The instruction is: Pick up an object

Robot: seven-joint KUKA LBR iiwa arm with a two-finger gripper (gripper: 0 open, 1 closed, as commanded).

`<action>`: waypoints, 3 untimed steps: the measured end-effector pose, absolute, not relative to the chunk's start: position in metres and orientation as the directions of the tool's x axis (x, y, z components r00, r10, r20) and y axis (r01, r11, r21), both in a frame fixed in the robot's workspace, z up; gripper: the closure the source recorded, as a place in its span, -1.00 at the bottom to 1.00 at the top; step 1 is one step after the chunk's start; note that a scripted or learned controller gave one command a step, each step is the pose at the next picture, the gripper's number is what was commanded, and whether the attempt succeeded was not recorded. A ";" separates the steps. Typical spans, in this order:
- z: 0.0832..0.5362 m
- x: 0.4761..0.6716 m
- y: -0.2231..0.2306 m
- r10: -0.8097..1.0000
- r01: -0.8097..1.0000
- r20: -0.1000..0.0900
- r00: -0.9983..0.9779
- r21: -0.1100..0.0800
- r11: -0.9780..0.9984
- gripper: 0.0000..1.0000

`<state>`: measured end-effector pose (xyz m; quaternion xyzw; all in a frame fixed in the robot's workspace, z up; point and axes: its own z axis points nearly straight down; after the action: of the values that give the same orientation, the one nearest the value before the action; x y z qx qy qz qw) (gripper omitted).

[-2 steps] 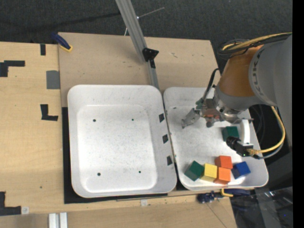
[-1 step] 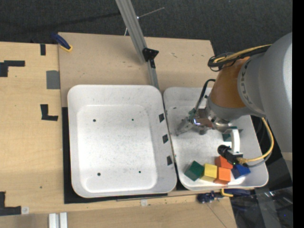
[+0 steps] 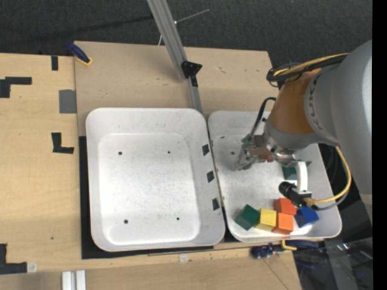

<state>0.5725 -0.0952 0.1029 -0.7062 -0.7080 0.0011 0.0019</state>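
Grey arm [image 3: 347, 95], smooth casing, orange band, reaches into right bin [image 3: 233, 125]. Gripper [image 3: 246, 160] low over speckled white bin floor, finger state can't tell, nothing visibly held. Blocks clustered at bin's near corner: green cube [image 3: 247, 217], yellow cube [image 3: 267, 219], orange cubes [image 3: 284, 216], blue block [image 3: 306, 215]. Left bin [image 3: 97, 125] shallow, rounded corners.

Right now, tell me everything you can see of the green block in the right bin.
The green block is a small dark green cube, matte, looking like painted wood or foam. It rests on the floor of the right bin, near that bin's front left corner, turned slightly askew. Its right side meets a yellow block, the start of a cluster of blocks. The gripper is farther back in the bin, apart from it.
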 end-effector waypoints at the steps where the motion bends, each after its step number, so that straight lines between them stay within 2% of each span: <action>1: 0.166 0.572 -0.095 1.000 1.000 -0.001 -0.001 0.005 0.001 1.00; 3: 0.266 0.585 -0.105 1.000 1.000 -0.001 -0.001 0.004 0.001 1.00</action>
<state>0.5852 -0.1051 0.2658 -0.7067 -0.7075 -0.0009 -0.0016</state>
